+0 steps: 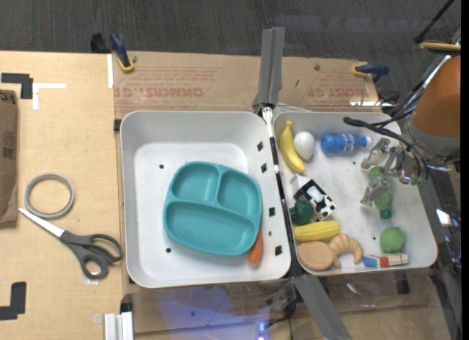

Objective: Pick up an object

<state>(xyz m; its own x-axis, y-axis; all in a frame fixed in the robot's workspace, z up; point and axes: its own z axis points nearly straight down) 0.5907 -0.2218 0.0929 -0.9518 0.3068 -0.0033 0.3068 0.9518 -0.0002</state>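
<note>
Step in hand: approach, nothing lifted yet. Your gripper (382, 177) hangs low over the right bin (423, 217), near its right wall, above a small green object (383, 203); whether it touches it, you cannot tell. Cannot tell the gripper's opening either.

Next move, as I judge it: settle straight down, close, lift.

Room: wall just beside on the right; green ball (393, 239) near below, blue bottle (343, 142) above. Bare floor lies to the left, toward the banana (291, 148).
</note>
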